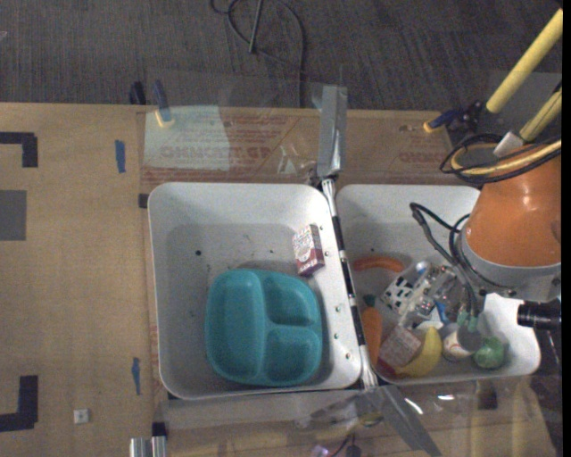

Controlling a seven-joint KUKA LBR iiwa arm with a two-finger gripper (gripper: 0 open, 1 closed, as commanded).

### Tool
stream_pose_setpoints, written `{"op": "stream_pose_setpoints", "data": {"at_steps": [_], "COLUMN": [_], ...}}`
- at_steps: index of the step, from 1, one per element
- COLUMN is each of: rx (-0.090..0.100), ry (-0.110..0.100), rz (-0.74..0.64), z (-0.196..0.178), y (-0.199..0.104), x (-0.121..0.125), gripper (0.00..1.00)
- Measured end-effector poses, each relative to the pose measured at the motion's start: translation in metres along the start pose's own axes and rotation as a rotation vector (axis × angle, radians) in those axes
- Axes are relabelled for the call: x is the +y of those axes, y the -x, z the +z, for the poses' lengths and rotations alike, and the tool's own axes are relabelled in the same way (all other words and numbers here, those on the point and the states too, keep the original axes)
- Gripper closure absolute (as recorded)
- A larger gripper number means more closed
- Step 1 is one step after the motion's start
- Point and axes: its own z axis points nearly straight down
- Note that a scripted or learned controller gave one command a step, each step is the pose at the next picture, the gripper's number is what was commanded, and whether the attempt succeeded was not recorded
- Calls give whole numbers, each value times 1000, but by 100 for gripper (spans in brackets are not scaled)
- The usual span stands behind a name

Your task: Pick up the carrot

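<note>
In the right bin (393, 201), the carrot (371, 330) lies upright against the left wall, beside a banana (426, 350). Your gripper (437, 294) hovers right of it (I cannot tell its grip state). Approach from above, clear of the wall.

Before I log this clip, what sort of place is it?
Probably a robot lab's bin-picking test bench: two white bins taped to a cardboard-covered top, toy food such as a carrot and banana, and cables trailing over the carpet.
</note>
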Motion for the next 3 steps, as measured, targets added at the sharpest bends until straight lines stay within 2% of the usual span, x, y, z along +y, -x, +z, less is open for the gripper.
{"op": "stream_pose_setpoints", "data": {"at_steps": [1, 2, 3], "rx": [-5, -1, -1], "ry": [1, 0, 0], "rz": [234, -11, -10], "z": [-47, -3, -3], "y": [-2, 14, 14], "x": [5, -28, -29], "gripper": [100, 100, 0]}}
